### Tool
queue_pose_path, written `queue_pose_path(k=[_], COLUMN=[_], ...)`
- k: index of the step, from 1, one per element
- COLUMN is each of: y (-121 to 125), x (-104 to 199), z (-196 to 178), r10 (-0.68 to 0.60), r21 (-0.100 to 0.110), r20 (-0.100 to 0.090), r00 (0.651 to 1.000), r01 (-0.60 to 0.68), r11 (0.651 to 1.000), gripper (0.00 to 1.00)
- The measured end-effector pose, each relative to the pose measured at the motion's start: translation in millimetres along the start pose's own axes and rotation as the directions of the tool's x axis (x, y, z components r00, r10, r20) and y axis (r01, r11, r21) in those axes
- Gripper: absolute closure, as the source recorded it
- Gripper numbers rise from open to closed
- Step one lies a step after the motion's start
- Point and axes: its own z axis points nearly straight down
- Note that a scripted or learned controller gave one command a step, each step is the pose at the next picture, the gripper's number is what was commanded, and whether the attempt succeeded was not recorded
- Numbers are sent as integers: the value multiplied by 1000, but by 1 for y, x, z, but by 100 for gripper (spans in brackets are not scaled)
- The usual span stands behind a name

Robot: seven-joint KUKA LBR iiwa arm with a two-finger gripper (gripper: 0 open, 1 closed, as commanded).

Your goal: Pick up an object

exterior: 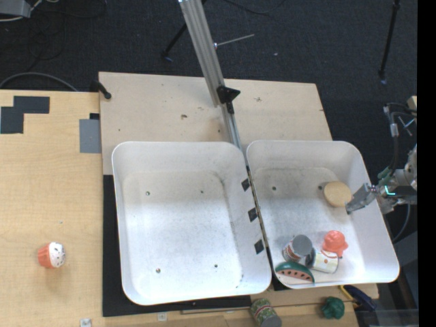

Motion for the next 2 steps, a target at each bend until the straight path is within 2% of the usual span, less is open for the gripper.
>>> queue_pose_path(k=[1, 2], y=[1, 4], x=[0, 3], z=[-2, 42], r10=[0, 0], r21=[-4, 0], r20=[1, 0], r00=[1000, 1000], r01=[0, 0], r11=[1000, 1000], gripper=[0, 0])
